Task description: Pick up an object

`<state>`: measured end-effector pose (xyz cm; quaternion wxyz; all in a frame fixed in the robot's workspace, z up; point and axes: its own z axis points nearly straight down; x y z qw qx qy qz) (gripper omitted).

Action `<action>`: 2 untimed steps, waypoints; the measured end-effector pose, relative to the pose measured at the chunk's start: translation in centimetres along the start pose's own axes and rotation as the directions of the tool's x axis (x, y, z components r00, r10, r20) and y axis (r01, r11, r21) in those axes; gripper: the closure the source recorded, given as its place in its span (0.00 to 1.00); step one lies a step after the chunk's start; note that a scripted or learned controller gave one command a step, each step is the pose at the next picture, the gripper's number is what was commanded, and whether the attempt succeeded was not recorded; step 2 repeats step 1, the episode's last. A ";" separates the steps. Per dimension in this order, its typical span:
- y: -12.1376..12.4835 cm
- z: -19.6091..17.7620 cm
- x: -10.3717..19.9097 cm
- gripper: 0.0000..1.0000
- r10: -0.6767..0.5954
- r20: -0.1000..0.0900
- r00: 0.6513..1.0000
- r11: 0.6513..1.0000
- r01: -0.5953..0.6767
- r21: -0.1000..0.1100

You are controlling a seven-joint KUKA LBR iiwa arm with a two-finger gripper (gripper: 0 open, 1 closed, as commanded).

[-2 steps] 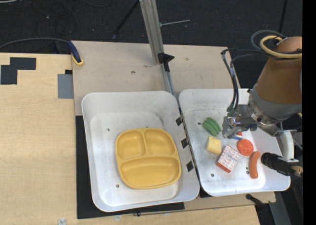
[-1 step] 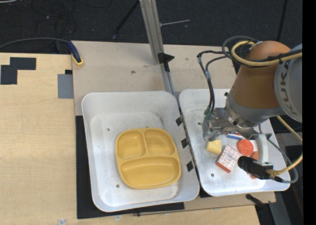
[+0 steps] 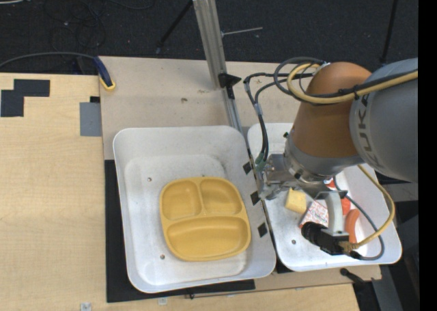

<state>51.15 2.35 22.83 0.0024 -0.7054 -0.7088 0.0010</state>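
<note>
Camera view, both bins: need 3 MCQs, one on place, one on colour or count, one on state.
1. Where is the divided plate?
A. in the left bin
B. in the right bin
C. on the wooden bench

2. How many compartments does the plate have?
A. two
B. three
C. five

3. How does the plate lie?
A. flat, open side up
B. flipped upside down
C. leaning on the bin wall

Answers:
1 A: the yellow plate sits on the floor of the left bin, while the arm hangs over the right bin.
2 B: two small sections at the far side, one long one nearer the camera.
3 A: its hollows face up and its rim lies level on the bin floor.
</note>
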 end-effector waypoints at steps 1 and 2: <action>1.0 1.0 5.8 1.00 0.000 0.001 1.000 1.000 0.000 -0.001; 1.0 1.0 5.8 1.00 0.000 0.001 1.000 1.000 0.000 -0.001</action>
